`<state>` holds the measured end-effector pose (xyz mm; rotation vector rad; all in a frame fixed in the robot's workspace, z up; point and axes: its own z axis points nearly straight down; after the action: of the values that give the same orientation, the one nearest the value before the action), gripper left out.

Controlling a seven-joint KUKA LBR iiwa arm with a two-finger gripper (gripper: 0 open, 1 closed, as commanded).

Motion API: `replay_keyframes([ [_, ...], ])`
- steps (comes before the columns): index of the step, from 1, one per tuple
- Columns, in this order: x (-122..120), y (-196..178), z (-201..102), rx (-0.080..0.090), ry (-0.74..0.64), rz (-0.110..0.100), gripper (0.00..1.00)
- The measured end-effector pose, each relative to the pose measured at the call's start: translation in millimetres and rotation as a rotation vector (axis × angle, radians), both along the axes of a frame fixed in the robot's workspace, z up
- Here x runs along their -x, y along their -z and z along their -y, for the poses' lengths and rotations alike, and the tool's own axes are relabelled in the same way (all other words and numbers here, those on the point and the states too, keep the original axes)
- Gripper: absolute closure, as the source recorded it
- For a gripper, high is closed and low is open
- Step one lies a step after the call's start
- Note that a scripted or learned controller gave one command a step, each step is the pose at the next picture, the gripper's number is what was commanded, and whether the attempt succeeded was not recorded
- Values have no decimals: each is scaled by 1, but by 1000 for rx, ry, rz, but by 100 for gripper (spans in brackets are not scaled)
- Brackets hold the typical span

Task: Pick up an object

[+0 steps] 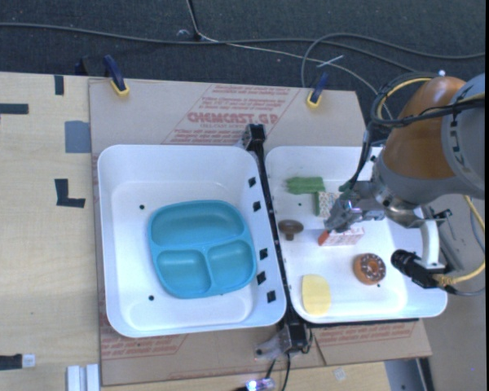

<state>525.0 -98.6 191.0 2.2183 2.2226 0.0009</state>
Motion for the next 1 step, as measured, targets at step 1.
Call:
replay_keyframes([
  [1,0,-17,0,-1,1,-2,100],
])
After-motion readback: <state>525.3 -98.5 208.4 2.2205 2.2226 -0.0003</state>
